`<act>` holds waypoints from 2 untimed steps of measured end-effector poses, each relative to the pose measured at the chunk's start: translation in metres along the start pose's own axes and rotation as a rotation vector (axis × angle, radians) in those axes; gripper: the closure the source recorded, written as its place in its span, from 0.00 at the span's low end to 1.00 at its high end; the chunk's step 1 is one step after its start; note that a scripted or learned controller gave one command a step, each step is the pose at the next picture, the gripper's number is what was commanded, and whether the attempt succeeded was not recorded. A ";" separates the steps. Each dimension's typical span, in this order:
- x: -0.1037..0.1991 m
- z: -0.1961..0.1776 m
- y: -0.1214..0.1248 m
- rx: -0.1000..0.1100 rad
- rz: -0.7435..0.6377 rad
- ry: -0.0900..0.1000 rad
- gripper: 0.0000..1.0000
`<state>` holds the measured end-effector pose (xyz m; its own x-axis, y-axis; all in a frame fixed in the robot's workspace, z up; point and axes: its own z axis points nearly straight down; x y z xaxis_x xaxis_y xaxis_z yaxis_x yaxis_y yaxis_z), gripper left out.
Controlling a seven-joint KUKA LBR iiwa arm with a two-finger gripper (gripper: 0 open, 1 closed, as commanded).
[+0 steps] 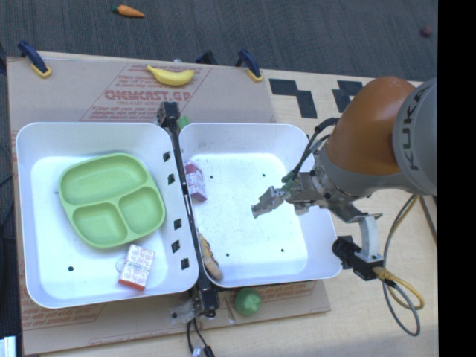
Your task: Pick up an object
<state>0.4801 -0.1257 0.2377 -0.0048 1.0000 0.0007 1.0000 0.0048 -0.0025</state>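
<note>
Candidate object is the packet [195, 181], lying well to the left of the pincer [262, 205] in the same right bin [297, 262], against the bin's left wall; its long axis runs roughly up-down in the view, upper end tilted slightly left. Pincer hangs over the middle of the right bin floor, pointing left and slightly down; nothing shows between its tips, and whether it is released or clenched I cannot tell. A tan piece [209, 262] lies below-left of the pincer at the bin's lower left corner, long axis also along the wall. Both bins are white, shallow, sitting on printed cardboard [134, 95] over a pale bench, blue clamps [250, 63] at the far edge, dark carpet [297, 21] beyond. Far left of the pincer, in the left bin [30, 147]: a green tray [111, 198] with three compartments, and a carton [137, 265] near the front wall. A banana [171, 74] lies on the cardboard up-left; a green ball [248, 300] below, outside the bins; a carrot [130, 10] on the carpet. Packet looks reddish-pink with white patches, small, crumpled; print unreadable
</note>
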 end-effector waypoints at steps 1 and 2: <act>0.000 0.000 0.000 0.000 0.000 0.000 0.00; 0.000 0.000 0.000 0.000 0.000 0.000 0.00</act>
<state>0.4801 -0.1257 0.2377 -0.0048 1.0000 0.0007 1.0000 0.0048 -0.0025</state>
